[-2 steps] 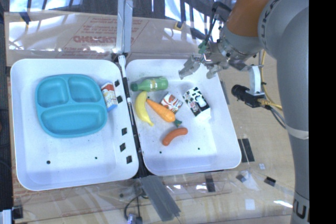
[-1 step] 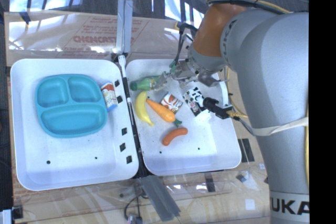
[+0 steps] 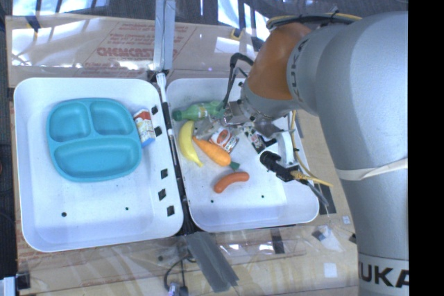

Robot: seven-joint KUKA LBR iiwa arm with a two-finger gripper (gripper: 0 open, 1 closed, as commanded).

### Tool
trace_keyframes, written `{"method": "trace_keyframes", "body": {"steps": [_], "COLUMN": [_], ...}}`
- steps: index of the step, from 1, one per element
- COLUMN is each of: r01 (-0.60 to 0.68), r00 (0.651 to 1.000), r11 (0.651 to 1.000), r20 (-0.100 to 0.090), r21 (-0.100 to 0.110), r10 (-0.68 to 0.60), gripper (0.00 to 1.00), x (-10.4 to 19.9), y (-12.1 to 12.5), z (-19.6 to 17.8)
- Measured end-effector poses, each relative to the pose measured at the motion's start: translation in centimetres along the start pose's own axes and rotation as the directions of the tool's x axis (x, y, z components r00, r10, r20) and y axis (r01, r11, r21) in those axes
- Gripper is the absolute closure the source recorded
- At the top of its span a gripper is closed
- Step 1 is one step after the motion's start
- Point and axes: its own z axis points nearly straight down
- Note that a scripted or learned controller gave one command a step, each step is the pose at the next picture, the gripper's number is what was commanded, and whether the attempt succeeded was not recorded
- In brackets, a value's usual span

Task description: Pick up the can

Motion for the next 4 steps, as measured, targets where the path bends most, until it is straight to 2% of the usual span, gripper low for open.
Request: {"method": "trace_keyframes", "body": {"steps": [1,2,3,4], "r01": [0.22,0.122,0.151,0.156], "r00": [0.976,0.993,0.989,0.988], "r11": [0.976,0.992,0.989,0.988], "r20": [-0.001,-0.001,0.0,-0.002], "r21": [0.008,0.009,0.007,0.011], "r10": [-0.22,-0.122,-0.151,-0.156], "gripper": [0.0,0.0,0.0,0.0], "x": [7.2,4.1,9.1,0.1], "y": [2.1,-4.0,-2.6,-2.4], "z": [-9.6,-9.6,-9.6,-3.0]}}
